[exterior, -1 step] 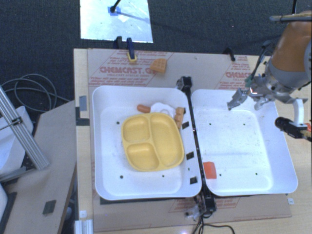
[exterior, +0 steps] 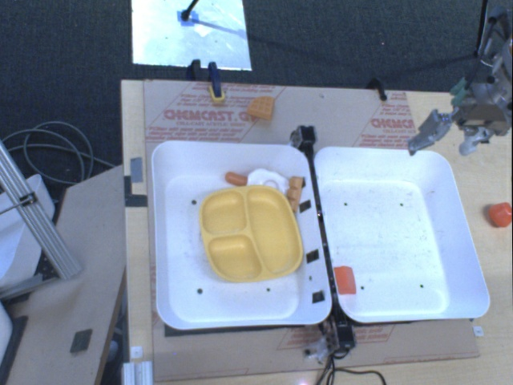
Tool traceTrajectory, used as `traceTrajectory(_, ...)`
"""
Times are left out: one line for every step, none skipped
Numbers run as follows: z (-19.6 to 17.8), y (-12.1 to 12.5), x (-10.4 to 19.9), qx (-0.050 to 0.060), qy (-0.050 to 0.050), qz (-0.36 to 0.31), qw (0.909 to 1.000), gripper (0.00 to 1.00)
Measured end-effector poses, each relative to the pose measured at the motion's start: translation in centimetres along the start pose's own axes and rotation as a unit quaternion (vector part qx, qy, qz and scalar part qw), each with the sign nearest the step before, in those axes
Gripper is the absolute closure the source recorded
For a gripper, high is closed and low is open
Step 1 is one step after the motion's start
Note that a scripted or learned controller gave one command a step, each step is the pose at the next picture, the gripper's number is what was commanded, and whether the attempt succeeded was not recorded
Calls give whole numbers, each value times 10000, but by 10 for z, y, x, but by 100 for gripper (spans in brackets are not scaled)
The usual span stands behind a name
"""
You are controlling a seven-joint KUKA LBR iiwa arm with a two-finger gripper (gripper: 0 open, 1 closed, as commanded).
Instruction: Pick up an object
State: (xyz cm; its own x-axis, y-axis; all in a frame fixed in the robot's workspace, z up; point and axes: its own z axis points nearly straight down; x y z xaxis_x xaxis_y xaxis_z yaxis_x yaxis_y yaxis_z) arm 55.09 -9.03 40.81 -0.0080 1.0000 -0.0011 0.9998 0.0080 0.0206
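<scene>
Tabletop (exterior: 449, 111): carries two white bins side by side.
Left bin (exterior: 172, 239): holds yellow divided plate (exterior: 250, 233), white piece (exterior: 267, 179), orange sausage-shaped piece (exterior: 236, 179).
Right bin (exterior: 401, 239): orange block (exterior: 344, 279) near its front-left corner.
Gripper (exterior: 450, 135): above right bin's far-right corner, fingers spread apart, nothing between them.
</scene>
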Motion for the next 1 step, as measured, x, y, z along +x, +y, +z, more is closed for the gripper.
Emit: traceTrajectory(-110, -63, 113, 27, 27, -43, 10000, 0)
